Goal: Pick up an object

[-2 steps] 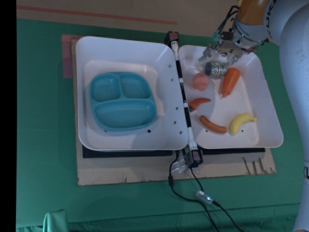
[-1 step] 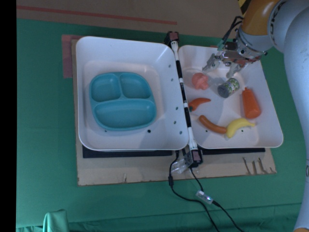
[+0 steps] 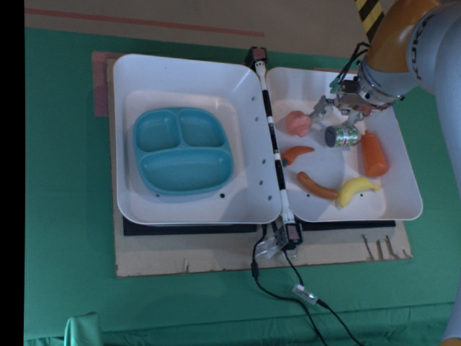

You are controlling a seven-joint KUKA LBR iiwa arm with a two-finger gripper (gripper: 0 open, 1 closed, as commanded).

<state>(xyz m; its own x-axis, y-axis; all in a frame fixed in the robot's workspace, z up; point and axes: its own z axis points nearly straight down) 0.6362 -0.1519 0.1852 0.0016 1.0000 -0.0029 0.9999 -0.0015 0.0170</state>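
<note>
One shiny can (image 3: 341,135) — cylindrical, curved banana (image 3: 356,190)

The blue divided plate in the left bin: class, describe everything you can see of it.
The blue divided plate is a teal, plastic-looking rounded rectangle with three compartments: two smaller ones at the far side and one long one at the near side. It lies flat, right way up, near the middle of the left bin, touching only the bin floor.
</note>
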